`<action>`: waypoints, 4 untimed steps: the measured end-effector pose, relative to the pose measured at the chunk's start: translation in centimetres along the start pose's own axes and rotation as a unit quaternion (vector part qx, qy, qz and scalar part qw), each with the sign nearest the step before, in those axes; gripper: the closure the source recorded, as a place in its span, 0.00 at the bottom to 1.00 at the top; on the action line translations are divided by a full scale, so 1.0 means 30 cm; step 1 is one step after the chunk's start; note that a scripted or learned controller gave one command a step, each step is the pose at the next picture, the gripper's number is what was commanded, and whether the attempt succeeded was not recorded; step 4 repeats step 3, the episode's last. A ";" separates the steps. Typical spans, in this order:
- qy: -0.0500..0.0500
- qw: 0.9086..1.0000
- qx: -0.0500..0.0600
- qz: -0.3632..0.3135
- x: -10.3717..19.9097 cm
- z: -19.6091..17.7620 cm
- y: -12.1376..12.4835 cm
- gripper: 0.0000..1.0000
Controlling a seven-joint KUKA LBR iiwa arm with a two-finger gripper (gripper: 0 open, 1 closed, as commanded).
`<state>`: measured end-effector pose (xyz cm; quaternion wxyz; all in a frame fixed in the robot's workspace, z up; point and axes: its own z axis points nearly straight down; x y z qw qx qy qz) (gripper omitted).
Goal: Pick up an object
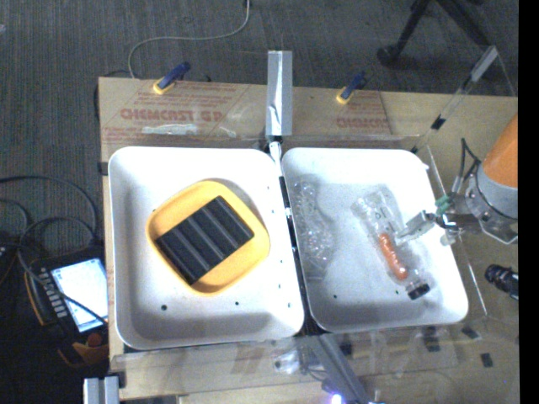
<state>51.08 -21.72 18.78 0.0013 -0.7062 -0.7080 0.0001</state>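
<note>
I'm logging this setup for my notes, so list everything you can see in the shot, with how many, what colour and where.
White bins: 2, white, side by side on the bench, left bin and right bin.
Yellow tray with black ribbed insert: 1, yellow and black, in the left bin.
Clear plastic bottle with orange contents: 1, clear with orange inside and a dark cap, in the right bin, lying diagonally.
Crumpled clear plastic: 1, transparent, left side of the right bin.
Cardboard sheet: 1, brown with red lettering, under the bins at the back.
Clamps: 2, blue and yellow, on the cardboard's back edge.
Office chair base: 1, black, on the floor, top right.
Gripper: 1, grey, over the right bin's right side, beside the bottle.
</note>
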 end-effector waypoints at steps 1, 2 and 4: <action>0.001 0.999 -0.006 -0.048 0.001 0.296 0.076 0.00; 0.003 0.999 -0.006 -0.049 0.007 0.266 0.079 1.00; -0.002 0.995 0.000 -0.103 0.204 -0.001 0.316 1.00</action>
